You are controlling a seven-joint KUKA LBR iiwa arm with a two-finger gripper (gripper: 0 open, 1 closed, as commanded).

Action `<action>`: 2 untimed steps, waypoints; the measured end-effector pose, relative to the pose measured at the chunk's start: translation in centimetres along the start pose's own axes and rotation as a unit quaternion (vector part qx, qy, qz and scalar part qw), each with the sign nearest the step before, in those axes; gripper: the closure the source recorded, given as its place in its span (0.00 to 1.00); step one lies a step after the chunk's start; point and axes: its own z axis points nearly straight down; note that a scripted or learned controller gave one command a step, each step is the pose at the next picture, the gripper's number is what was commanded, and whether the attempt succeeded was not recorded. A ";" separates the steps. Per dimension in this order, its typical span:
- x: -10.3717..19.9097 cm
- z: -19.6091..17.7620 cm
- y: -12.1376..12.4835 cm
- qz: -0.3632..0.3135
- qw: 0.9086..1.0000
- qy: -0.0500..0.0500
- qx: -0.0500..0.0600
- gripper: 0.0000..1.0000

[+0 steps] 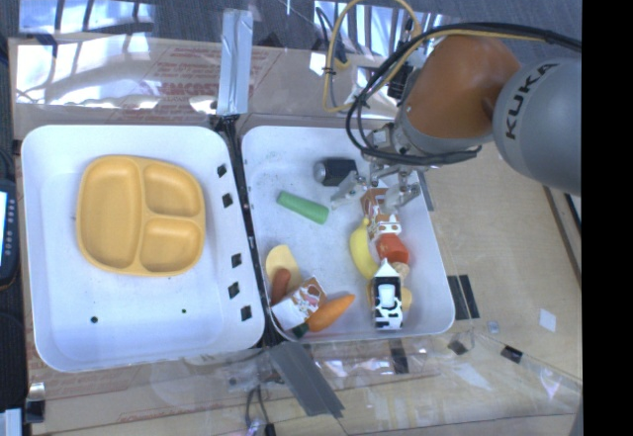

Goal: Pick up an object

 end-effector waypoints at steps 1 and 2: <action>1.1 -0.1 5.1 0.021 1.000 0.001 0.000 0.00; 1.4 -0.2 6.7 0.037 0.999 0.002 0.002 0.00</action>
